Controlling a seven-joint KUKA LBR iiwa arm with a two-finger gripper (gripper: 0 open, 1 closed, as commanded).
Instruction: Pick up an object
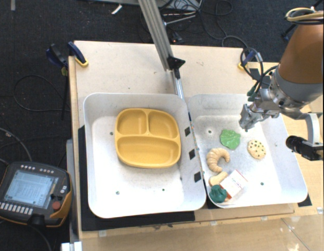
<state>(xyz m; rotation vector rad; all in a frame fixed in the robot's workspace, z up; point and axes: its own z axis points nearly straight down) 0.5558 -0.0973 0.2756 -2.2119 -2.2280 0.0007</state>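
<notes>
Taking the yellow divided tray (148, 138) as the landmark: it sits in the middle of the left bin (99, 192), its three compartments bare, with nothing else lying beside it on that bin's floor.

To the tray's right, across the raised rims where the two bins meet, is the right bin (287, 187), and this is where all the loose things are. Nearest the tray lies a pale curled croissant-like piece (218, 159); just below it, at the bin's near rim, a dark green lump (219, 193) touches a small white-and-red packet (234, 183). Further right from the tray, a flat green leaf-like piece (230, 138) sits above the croissant, and a speckled cookie (256, 149) lies beyond that.

Furthest right of the tray the gripper (247, 122) hangs over the right bin, just up and right of the green leaf-like piece — it holds nothing, and whether it is spread or closed cannot be told at this angle.

The step in hand looks like the approach, with no pick made yet. The next move probably calls for a short shift toward the leaf and a descent onto it — a flat, thin thing that may be hard to pinch.
</notes>
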